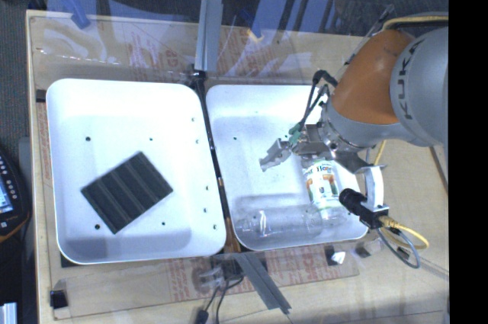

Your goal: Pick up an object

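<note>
A dark ribbed rectangular pad (126, 191) lies flat and askew in the left bin (76, 109). In the right bin (244, 117), a clear plastic bottle (282, 222) lies on its side along the near wall. A small white bottle with an orange label (323, 189) lies just above the clear bottle's right end. My gripper (273, 155) hangs over the middle of the right bin, pointing left. It is a little left of the white bottle and above the clear one, and I see nothing held in it.
The arm's orange band (370, 86) and grey wrist cover the right bin's right side. A black-and-yellow cable fitting (366, 210) hangs over that bin's near right corner. A metal bar (207, 33) stands behind the divide between the bins.
</note>
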